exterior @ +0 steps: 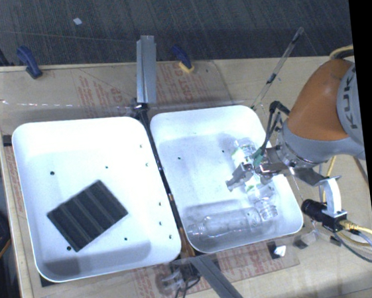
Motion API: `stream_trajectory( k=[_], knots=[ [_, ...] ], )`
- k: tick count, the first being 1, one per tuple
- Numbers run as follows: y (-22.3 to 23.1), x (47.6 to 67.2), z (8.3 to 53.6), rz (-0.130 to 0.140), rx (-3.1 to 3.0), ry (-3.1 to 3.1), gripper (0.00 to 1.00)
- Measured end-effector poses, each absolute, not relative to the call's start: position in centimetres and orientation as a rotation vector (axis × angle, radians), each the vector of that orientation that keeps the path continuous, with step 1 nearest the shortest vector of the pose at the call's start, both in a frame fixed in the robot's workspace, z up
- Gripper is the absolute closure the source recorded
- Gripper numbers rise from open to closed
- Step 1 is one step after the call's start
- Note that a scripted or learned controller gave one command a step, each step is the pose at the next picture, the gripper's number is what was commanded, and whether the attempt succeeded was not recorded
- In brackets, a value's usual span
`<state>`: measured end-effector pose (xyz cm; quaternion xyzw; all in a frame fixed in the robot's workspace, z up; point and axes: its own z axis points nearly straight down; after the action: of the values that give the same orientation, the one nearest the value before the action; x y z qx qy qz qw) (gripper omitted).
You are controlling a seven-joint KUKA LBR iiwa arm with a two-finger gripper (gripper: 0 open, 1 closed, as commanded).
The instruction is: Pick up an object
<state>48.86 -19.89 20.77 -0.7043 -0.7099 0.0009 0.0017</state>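
The worktop (6,92) carried two white bins. A clear plastic bottle (231,219) lay along the right bin's (185,138) near wall, likely light, slippery and easily crushed; its narrow neck looked the better hold. The pincer (242,175) hovered above; I couldn't tell its state.

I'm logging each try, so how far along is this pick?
Done: the arm has reached into the right bin, with the gripper low near a small clear bottle. In hand: nothing visibly gripped. Left: grasp and lift; the large clear bottle and the black ridged pad lie untouched.
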Motion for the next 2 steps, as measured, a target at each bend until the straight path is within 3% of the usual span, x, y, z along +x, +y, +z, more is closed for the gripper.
stream_trajectory(
  k=[1, 2],
  knots=[
    [-20.89, 53.28, 15.31, 0.002, -2.096, -2.338, 0.00],
    [-20.92, 53.27, 15.32, 0.002, -2.096, -2.338, 0.00]
  ],
)
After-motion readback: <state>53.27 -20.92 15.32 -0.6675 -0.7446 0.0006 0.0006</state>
